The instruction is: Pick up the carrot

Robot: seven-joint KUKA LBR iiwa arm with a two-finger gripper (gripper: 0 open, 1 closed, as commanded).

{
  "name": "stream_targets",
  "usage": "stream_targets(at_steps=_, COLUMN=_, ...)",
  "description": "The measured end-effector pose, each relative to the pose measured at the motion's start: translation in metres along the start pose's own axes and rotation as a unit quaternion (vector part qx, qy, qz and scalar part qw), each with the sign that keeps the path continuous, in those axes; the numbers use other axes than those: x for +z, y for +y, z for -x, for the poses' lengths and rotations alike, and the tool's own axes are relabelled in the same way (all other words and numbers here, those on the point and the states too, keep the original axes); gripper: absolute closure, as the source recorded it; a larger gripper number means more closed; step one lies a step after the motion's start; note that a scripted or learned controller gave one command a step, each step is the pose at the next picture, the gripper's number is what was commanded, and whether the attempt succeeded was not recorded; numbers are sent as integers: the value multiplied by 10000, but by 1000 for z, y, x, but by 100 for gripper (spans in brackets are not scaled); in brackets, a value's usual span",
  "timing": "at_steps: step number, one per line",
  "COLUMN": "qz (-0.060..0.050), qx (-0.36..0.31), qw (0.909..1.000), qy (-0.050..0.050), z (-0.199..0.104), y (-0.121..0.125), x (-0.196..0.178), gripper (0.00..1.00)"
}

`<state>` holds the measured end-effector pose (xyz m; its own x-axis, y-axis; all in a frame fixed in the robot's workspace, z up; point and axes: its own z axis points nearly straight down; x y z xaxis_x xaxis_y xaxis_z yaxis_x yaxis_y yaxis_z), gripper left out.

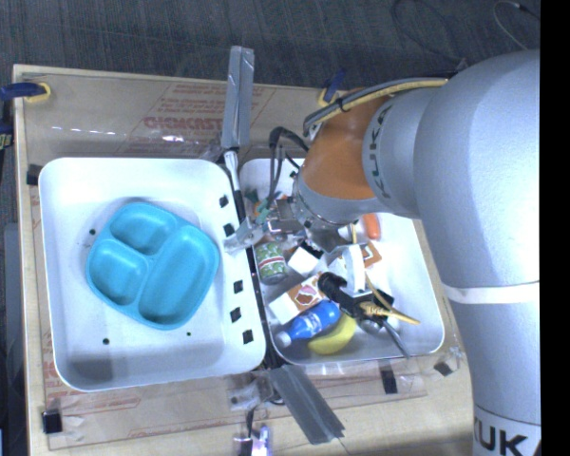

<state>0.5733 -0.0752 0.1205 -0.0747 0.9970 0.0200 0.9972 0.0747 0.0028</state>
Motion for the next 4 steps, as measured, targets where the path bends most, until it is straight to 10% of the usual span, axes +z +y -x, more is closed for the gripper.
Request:
stream_targets(at_steps=1, qz=-108, qx=-202, qw=9997, qy=103, z=7, y=9, x=2, gripper=0)
stream_targets(at_steps=2, qz=-28, qx=15, qw=10000, qy=-94, z=-29, y=12, x=-71, gripper=0)
stream_targets(at_steps=4, qz=63, qx=1468, qw=9891, qy=-102, z=60, y=50, x=20, gripper=0)
